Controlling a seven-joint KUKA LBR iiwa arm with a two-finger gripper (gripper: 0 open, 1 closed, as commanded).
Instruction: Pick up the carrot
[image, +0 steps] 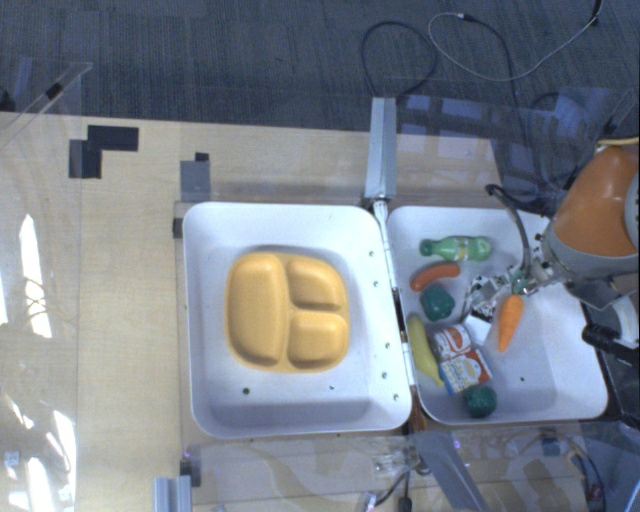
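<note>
From my remote screen, nearest to the camera in the right white shallow bin (560, 405) lies a dark green round vegetable toy (481, 401), and just above it a small printed carton (459, 361) beside a yellow banana-shaped toy (424, 350). At about three o'clock from the carton lies the orange tapered plastic carrot (509, 321), its thick end pointing up toward the tool (500, 290). The tool sits just at the carrot's top end, at about eleven o'clock from it; whether it is released or clenched I cannot tell, and I do not see the carrot between its parts.

To do this step well, I judge the tool should come over the carrot's middle and close across the narrow width, not along the length, because the tapered shape may slip out.

Farther are a second green toy (437, 302), a red sausage-shaped toy (436, 275) and a green plastic bottle (456, 247). The left bin (210, 300) carries a yellow divided tray (288, 309). Both bins stand on a pale wooden worktop (100, 300); behind it is dark grey carpet (200, 60) with black cables (400, 50).
</note>
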